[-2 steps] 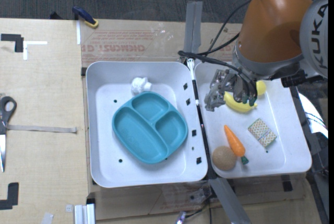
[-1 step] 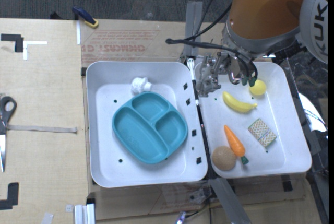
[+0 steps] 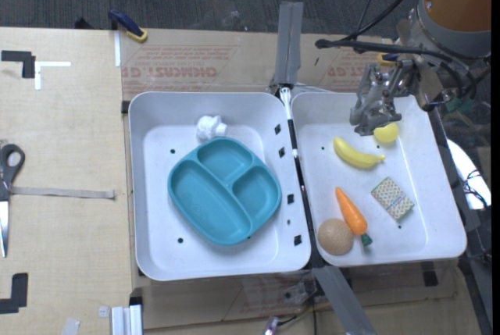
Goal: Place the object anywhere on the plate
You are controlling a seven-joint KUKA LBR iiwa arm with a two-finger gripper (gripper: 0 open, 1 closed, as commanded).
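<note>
**A:** Two white bins sit side by side; the left bin [image 3: 144, 193] holds the teal plate [image 3: 225, 190], a smooth plastic dish split into three compartments, with a small crumpled white thing [image 3: 209, 125] touching its far edge.

**B:** And the thing to move?

**A:** My guess is the small yellow piece [image 3: 386, 133] at the back of the right bin [image 3: 437, 169], because the gripper [image 3: 373, 121] hangs right over it. Whether it is pinched or merely underneath, I cannot tell; the fingers' state is hidden from this slant.

**B:** What else lies there?

**A:** A curved, glossy banana [image 3: 358, 154] just beside that piece, an orange carrot [image 3: 351, 212] with a green tip, a round tan ball [image 3: 335, 236] touching the carrot, and a flat patterned packet [image 3: 391, 197] lying apart.

**B:** Why so scattered?

**A:** Probably so each can be picked alone. The plate is well apart, across the bins' shared wall.
</note>
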